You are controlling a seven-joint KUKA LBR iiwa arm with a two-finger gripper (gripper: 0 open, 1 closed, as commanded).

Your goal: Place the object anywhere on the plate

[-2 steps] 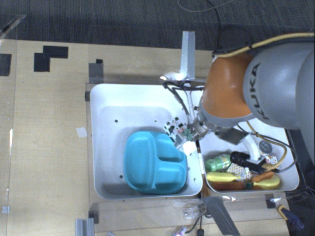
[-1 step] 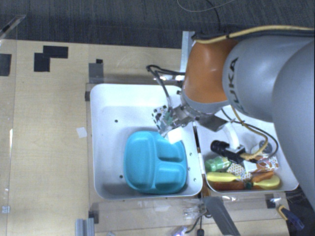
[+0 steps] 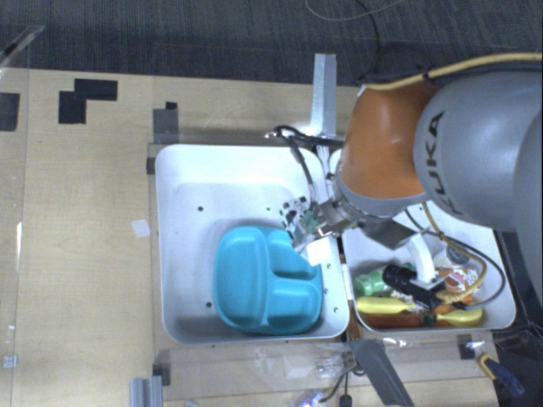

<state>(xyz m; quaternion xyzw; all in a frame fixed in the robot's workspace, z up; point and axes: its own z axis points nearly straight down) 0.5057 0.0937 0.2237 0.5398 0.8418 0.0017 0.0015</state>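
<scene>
**Gripper over the plate's edge, loose pieces in the other bin**

We see the pale wood bench (image 3: 76, 227) carrying both bins side by side.

The arm (image 3: 475, 142) comes in from the right and covers most of the upper right. Its orange band (image 3: 382, 142) sits above the wall the two bins share.

The left bin (image 3: 187, 185) holds the plate (image 3: 263, 282). It is turquoise, with rounded corners and two compartments, and lies flat in the lower right part of that bin. Its right edge is close to the shared wall.

The right bin (image 3: 506, 310) is largely covered by the arm, so we get a clear look only at its lower strip.

The gripper (image 3: 312, 227) is low over the left bin, just inside the shared wall, at the plate's upper right corner. We can't tell whether it touches the plate.

For the fingers, we can't tell if they are wide, narrow or holding something, because cables and wrist hardware clutter that spot.

Small things, all in the right bin's lower strip:
- a yellow piece (image 3: 382, 306), long, lying along the near wall
- a green piece (image 3: 370, 283), just above the yellow one's left end
- an orange-and-white piece (image 3: 462, 280), further right

We can't tell which of these is the task's object. All three are apart from the plate, across the shared wall.
</scene>
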